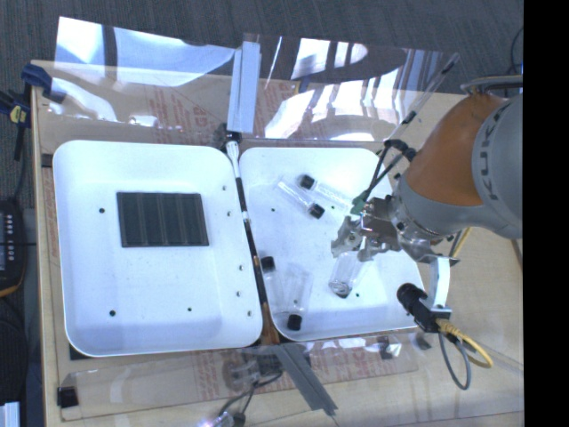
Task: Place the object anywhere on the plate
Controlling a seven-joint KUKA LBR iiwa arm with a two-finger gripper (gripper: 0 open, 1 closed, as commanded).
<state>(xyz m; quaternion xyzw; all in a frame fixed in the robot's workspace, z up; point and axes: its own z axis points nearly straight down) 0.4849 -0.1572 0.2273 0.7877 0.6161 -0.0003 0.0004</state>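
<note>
We see two white bins side by side on the bench. The left bin (80, 238) carries a dark ribbed rectangular plate (163, 219), lying flat in its upper middle part, nearer the far edge than the near one.

The right bin (267, 172) holds several clear vials with black caps. Two vials (300, 196) lie close together near the bin's far edge, toward its middle. Another clear vial (290, 294) lies near the bin's left edge and near corner, with a black cap (294, 323) at the near edge and a small black piece (267, 262) close to the left rim.

The arm (471, 163), grey with an orange band, reaches over the right bin from its right side. The gripper (353, 245) sits low over the middle right of the bin. Directly below it a clear vial (345, 277) stands or tilts on the bin floor, touching or just under the fingertips; we cannot tell whether the claw is spread or pinching it, as the metal parts and clear glass blur together.
</note>
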